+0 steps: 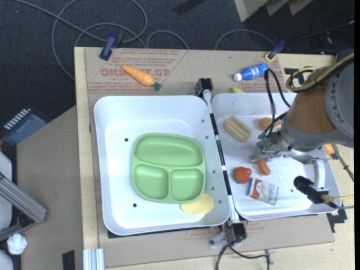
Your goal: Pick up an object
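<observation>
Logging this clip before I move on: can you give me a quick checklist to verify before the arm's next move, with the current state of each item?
1. Gripper is over the right bin: ok.
2. A target lies close below it, the small orange piece: ok.
3. Something already held in the jaws: cannot tell.
4. Jaws open for a grasp: cannot tell.
5. Neighbours leave room, red tomato and bread roll apart from the orange piece: ok.
6. Green tray sits in the left bin, out of the way: ok.
</observation>
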`<state>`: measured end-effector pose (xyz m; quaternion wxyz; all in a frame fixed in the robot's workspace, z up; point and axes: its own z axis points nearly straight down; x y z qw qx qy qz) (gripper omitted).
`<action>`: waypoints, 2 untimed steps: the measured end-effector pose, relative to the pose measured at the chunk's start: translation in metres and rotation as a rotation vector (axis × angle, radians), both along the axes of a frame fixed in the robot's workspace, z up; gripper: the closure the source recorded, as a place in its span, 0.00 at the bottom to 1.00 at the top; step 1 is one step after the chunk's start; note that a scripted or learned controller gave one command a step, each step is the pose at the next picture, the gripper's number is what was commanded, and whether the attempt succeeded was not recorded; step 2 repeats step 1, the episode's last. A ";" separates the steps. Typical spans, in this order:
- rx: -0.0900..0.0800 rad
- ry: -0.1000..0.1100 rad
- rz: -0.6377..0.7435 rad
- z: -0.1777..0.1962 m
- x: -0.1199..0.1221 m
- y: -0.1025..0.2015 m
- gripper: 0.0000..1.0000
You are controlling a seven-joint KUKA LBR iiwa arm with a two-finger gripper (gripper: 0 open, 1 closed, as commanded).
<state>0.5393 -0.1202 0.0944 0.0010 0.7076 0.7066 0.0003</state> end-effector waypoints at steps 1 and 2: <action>0.001 -0.002 0.004 0.091 0.044 0.055 1.00; 0.001 -0.002 0.004 0.091 0.044 0.055 1.00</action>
